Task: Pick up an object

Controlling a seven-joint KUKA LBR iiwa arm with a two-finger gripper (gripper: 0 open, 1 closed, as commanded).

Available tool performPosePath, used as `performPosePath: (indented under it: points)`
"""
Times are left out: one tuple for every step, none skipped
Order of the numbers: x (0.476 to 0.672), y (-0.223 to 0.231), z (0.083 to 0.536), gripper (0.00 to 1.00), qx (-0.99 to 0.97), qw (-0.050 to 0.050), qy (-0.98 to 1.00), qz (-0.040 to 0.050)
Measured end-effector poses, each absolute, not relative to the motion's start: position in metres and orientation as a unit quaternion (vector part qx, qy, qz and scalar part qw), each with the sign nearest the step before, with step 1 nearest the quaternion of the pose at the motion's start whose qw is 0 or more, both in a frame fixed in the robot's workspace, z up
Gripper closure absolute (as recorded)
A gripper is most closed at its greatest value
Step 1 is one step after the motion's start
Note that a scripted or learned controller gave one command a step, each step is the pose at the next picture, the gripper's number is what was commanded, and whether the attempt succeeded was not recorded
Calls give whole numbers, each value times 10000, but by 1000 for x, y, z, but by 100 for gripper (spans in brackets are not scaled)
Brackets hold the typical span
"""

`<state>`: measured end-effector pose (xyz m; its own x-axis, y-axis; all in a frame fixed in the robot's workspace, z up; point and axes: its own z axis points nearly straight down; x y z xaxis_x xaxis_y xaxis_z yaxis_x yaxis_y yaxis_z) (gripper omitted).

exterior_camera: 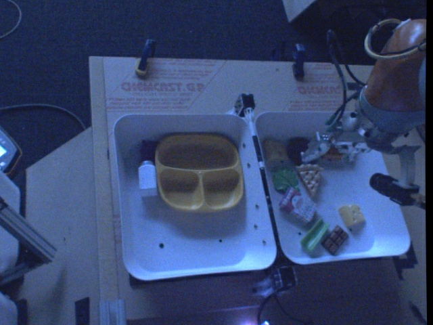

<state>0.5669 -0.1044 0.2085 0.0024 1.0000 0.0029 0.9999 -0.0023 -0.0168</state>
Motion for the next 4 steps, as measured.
performPosePath:
  points:
    - [570, -104, 216, 0, -7071, 12, -7071, 3]
    - [566, -104, 173, 0, -7074, 34, -7068, 19]
    - [560, -112, 116, 0, -7078, 40, -7064, 23]
    - [560, -111, 84, 0, -7075, 22, -7067, 2]
